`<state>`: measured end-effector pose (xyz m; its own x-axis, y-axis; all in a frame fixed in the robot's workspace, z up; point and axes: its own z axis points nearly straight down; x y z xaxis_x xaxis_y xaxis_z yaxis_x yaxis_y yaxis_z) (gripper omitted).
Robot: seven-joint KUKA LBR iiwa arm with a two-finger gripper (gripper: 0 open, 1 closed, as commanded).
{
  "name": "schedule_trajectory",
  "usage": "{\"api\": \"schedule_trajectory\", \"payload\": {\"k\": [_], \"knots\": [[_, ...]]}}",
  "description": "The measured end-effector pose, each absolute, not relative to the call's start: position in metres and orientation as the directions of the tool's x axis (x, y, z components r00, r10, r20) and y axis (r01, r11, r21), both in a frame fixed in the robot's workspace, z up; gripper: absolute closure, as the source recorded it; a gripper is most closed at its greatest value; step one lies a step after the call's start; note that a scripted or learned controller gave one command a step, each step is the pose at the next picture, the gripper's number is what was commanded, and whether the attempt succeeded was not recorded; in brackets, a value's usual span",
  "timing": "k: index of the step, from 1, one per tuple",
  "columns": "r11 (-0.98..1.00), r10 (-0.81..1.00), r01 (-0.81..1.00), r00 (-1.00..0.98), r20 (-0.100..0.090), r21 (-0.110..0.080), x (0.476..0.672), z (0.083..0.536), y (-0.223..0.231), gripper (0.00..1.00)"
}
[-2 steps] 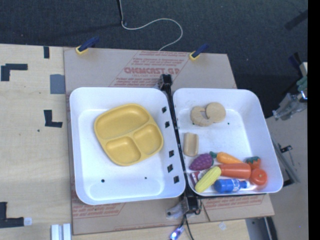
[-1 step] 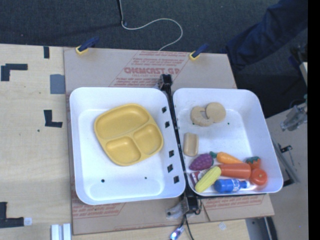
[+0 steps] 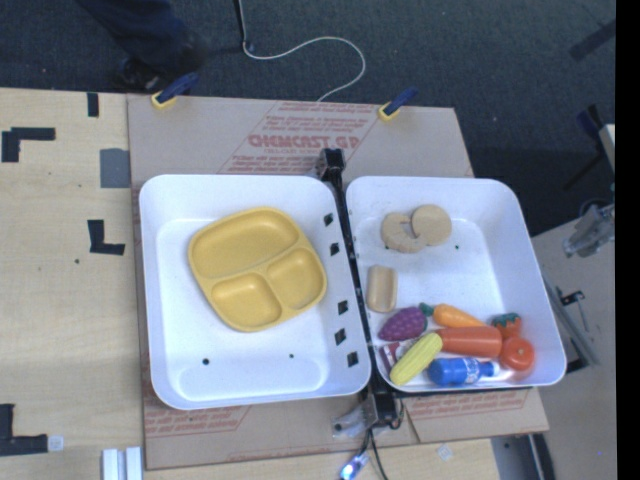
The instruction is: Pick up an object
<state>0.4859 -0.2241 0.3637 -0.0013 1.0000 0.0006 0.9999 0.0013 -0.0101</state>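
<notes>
Dark blue carpet runs along the top, crossed by a thin white cable (image 3: 300,48), and below it lies a pale wooden counter (image 3: 60,298) marked with short strips of black tape. A brown cardboard sheet (image 3: 290,133) is spread on the counter and clipped at its far corners by two yellow-and-blue clamps (image 3: 172,90). Its red print seems to read "CHEMCAST GP", with smaller lines beneath too blurred to make out. On the cardboard two white bins sit edge to edge. The left bin (image 3: 160,298) holds a yellow tray (image 3: 258,268) with three compartments, lying at a slant. The right bin (image 3: 500,208) holds the toy food. Two tan round discs (image 3: 415,228) overlap near its far wall, and a tan block (image 3: 381,289) lies just beside the dividing edge. The rest crowd the near right corner: a purple grape bunch (image 3: 404,322), an orange carrot (image 3: 458,317), a red-orange sausage-shaped piece (image 3: 470,341), a red tomato (image 3: 516,354), a yellow corn cob (image 3: 416,358) and a blue bottle (image 3: 458,371) lying on its side, whose pale label is unreadable. These near-corner pieces touch or overlap one another.
</notes>
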Motion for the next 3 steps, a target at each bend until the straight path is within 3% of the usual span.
{"api": "schedule_trajectory", "payload": {"k": [2,3], "knots": [[0.002,1.0,1.0,-0.002,0.001,-0.008,0.563,0.297,-0.223,1.0],[0.003,1.0,1.0,-0.003,0.003,-0.007,0.503,0.31,-0.183,1.0]]}}
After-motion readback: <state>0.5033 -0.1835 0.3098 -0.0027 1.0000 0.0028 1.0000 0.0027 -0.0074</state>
